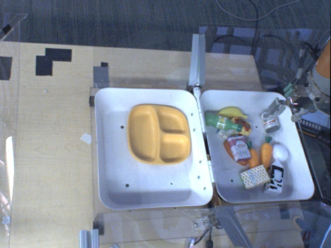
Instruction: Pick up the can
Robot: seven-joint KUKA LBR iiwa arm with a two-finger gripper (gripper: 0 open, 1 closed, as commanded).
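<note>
Can (269, 122) sits in the right bin (305, 187), upper right part, lying tilted, silver with a label, open end toward the bin's far right corner. Gripper (287, 103) is right at the can's upper end, coming in from the right edge; metal finger parts overlap the can's top, but whether the jaws are wide, narrow or clamped on it can't be told from this angle. Arm's orange band (324, 62) shows at the far right edge.

Rest of right bin: banana (231, 111) at the top centre, green bottle (221, 121) lying just below it and touching, red pouch (238, 149) in the middle, carrot (266, 154) right of it, white ball (280, 152) just beside the carrot, patterned box (254, 177) near the front, black-and-white item (275, 179) just beside that box.

Left bin (111, 190) holds a yellow divided tray (158, 133), three compartments, roughly centred. Metal divider post (196, 61) stands between the bins at the far side.
</note>
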